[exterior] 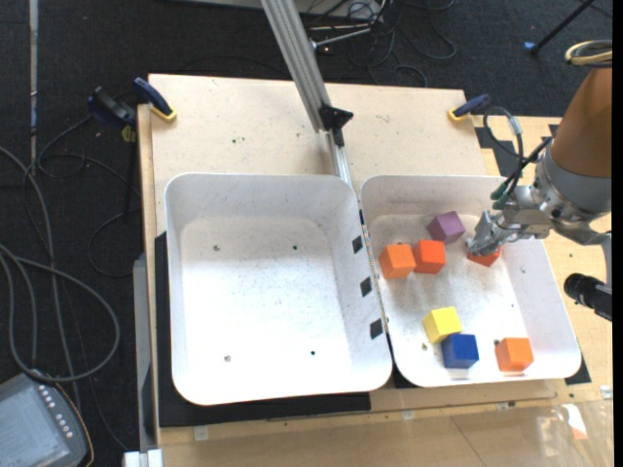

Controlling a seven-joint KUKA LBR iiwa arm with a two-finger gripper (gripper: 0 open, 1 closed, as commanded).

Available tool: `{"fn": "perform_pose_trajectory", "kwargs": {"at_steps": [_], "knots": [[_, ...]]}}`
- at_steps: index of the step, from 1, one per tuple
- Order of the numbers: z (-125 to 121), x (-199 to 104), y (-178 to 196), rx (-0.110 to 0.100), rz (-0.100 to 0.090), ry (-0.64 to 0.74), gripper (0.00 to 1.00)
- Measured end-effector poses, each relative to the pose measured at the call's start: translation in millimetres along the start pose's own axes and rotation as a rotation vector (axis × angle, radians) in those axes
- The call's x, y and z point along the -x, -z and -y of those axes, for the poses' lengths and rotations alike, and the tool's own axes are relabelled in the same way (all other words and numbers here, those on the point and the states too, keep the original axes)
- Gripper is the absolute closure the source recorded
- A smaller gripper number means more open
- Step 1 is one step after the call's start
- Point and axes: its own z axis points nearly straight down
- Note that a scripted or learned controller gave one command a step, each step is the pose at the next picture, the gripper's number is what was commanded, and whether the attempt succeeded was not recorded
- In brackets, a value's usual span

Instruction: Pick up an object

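Dark carpet strewn with cables surrounds a pale wooden table (253,125) that carries two shallow white bins side by side. All the blocks lie in the right bin (545,290): a purple block (448,226) near the back, two orange blocks touching each other, one (397,260) to the left and one (430,255) to its right, a yellow block (443,322) with a blue block (460,350) just in front of it, and another orange block (514,354) near the front rim. The left bin (180,261) sits beside it, and a slanted metal pole (297,52) rises from between the two.

The gripper (484,244) is low over the back right part of the right bin, directly above a small red block (484,256) that peeks out beneath it. Whether its fingers are spread or closed I cannot tell at this slant, nor whether the red block sits between them.

That red block looks like the target, and it stands well apart from its neighbours, which helps. To do this step well, the gripper should be centred over the block with its fingers lined up square to two opposite faces, low enough to catch the sides rather than the top edges. Closing off-centre would likely nudge the block aside or pinch a corner so it twists out. Once closed, a slow straight lift is safest, with a check that the block rises too.
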Motion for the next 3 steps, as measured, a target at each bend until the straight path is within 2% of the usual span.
{"fn": "perform_pose_trajectory", "kwargs": {"at_steps": [3], "knots": [[-18, -160, -1, 0.001, 0.0, 0.0, 1.0]]}}
